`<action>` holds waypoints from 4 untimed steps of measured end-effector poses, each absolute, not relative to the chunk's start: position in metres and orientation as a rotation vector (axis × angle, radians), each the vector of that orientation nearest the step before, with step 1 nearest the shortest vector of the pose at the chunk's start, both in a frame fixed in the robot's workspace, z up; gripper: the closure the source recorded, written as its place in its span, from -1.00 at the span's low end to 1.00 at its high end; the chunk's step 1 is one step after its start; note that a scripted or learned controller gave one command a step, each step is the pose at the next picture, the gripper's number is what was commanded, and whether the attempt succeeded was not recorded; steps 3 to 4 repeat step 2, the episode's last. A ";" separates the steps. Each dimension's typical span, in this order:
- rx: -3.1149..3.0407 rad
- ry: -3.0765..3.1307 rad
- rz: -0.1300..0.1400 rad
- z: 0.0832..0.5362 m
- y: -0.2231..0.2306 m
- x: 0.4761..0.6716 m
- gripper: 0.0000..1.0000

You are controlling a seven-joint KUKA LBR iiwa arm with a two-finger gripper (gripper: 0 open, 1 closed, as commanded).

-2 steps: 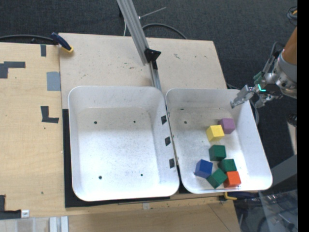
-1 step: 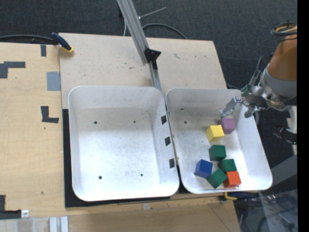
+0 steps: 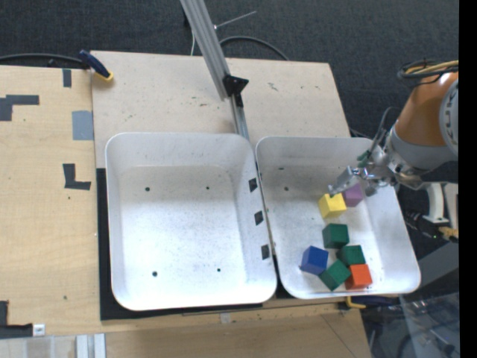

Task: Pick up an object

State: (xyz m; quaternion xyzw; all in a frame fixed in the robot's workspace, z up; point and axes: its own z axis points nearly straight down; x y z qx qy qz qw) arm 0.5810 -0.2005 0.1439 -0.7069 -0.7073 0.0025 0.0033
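Observation:
The right bin [image 3: 298, 155] holds several small blocks. A yellow block [image 3: 332, 204] and a purple block [image 3: 355, 195] lie side by side near its middle right. My gripper [image 3: 360, 177] hangs low directly over the purple block, at the yellow block's upper right edge. The gripper body covers part of the purple block. Nearer the front of the bin lie a green block [image 3: 335, 235], a blue block [image 3: 314, 259], two more green blocks [image 3: 352, 255] [image 3: 335, 274] and an orange block [image 3: 360, 276].
The left bin [image 3: 119, 155] stands beside the right one, their rims touching. A metal pole [image 3: 205, 32] slants in from the top down to the bins' shared edge. The arm's orange band [image 3: 425, 114] is above the right bin's right wall.

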 end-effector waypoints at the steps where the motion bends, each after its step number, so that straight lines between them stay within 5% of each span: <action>1: -2.231 -2.237 -0.017 0.117 -0.201 0.588 -1.00; 2: -2.236 -2.238 -0.018 0.128 -0.202 0.589 1.00; 4: -2.236 -2.238 -0.018 0.128 -0.202 0.589 1.00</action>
